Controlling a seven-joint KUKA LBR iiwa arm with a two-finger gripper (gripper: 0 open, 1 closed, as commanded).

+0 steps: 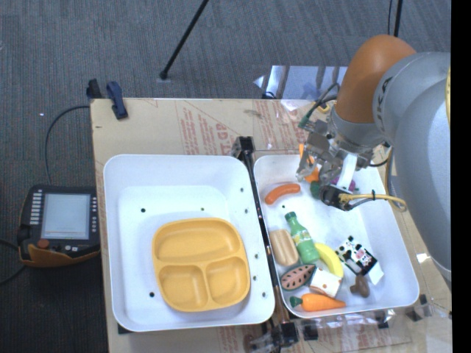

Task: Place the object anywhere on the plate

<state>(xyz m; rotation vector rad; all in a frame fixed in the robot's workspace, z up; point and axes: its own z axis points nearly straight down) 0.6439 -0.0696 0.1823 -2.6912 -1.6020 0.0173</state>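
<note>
Over the right white bin (394, 241), the pincer (318, 169) is lowered — its state cannot be told; picking is judged underway — the yellow compartment plate (200, 262) awaits.

Bare bin floor (383, 230) is lying open just below the gripper (318, 173); the sausage (282, 192) is sitting close at its left, and toys are crowding farther below. The yellow 3-compartment plate (200, 262) is lying unobstructed far left.
</note>
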